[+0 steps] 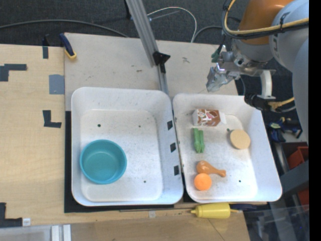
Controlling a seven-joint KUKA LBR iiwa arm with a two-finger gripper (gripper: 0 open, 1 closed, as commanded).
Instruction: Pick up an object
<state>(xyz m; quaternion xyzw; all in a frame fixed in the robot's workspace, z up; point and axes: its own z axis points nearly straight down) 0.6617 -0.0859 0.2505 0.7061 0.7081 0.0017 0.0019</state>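
From above, the gripper hangs over the bench just beyond the far rim of the right bin, with nothing between its fingers; I cannot tell whether it is open or closed. In that bin a brown-and-white packet lies near the far wall, a green pepper just below it, and a round tan disc to the right. Nearer the front lie a chicken drumstick and, touching it, an orange ball. The left bin holds a blue bowl. A yellow bottle lies on the bench in front of the right bin.
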